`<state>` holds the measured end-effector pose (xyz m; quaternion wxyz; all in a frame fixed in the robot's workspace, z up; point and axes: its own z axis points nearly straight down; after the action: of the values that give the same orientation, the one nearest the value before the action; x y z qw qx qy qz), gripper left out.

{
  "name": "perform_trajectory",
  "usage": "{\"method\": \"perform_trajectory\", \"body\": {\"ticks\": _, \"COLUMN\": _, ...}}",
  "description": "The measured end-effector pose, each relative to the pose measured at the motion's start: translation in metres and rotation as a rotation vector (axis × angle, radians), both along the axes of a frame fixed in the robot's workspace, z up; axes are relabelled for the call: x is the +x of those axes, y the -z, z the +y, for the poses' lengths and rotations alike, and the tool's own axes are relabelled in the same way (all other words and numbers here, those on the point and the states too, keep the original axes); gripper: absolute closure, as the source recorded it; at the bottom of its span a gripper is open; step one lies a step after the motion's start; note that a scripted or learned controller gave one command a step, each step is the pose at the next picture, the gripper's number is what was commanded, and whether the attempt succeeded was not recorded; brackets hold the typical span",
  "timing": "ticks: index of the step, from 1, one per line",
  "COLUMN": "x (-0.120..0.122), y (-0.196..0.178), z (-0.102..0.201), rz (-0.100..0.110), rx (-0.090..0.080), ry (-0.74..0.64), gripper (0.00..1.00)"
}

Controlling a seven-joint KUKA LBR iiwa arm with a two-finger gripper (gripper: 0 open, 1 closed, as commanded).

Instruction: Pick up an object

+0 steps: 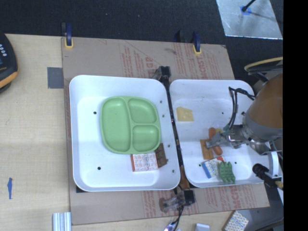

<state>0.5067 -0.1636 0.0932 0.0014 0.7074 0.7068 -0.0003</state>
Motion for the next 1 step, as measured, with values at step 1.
{"method": "perform_trajectory", "body": {"ticks": 1, "x": 0.0155, "y": 0.0003, "z": 0.0757, "rz": 0.001, "rx": 0.004, "ry": -0.013, "gripper": 0.0}}
